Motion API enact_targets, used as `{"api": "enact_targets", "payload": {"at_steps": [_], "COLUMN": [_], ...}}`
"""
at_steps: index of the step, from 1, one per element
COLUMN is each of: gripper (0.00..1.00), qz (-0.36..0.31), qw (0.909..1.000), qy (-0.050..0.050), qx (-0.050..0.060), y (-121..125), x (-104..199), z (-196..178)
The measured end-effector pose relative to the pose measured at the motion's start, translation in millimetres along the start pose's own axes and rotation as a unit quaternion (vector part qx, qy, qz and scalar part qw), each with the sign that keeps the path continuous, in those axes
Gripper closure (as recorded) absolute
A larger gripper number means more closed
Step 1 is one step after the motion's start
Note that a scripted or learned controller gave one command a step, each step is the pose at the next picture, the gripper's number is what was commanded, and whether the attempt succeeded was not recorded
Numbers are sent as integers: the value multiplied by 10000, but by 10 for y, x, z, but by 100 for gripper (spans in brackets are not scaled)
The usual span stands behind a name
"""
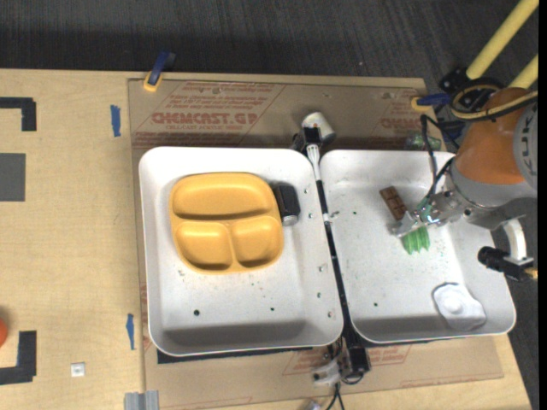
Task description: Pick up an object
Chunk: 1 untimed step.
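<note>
Where the cardboard sheet (273,105) lies under the bins, you can read red print that looks like "CHEMCAST GP", repeated in smaller lines too faint to make out. Blue tape tabs (115,120) mark its left edge, and a yellow-and-blue clamp (156,71) sits at its upper left corner.

Your left bin (162,254) holds a yellow tray (226,220) with three compartments, and a small dark block (286,202) lies against the tray's right edge. Dark specks dot the bin floor below.

Your right bin (376,289) holds a brown bar (393,201) near its upper middle, a green piece (416,239) just below and right of the bar, and a white lump (455,301) near the lower right corner.

Your arm (496,156) comes in from the right over the right bin's upper right corner. The hand (427,214) sits low between the bar and the green piece, touching or nearly touching the top of the green piece. You cannot tell from this angle whether it is spread or closed, nor whether it grips anything. Cables and a yellow pole (508,28) stand behind the arm, clear of the bins. On the table (60,254) to the left you see black tape corners.
</note>
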<state>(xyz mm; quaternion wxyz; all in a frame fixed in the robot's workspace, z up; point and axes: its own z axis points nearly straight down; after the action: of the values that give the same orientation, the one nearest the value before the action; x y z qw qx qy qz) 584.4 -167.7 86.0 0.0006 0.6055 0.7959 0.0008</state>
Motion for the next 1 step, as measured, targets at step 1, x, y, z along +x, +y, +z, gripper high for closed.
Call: {"api": "enact_targets", "payload": {"at_steps": [1], "gripper": [100], "qz": [6], "qw": [10000], "qy": [-7], "qx": [-14], "y": [7], "x": [-4], "z": [-102]}}
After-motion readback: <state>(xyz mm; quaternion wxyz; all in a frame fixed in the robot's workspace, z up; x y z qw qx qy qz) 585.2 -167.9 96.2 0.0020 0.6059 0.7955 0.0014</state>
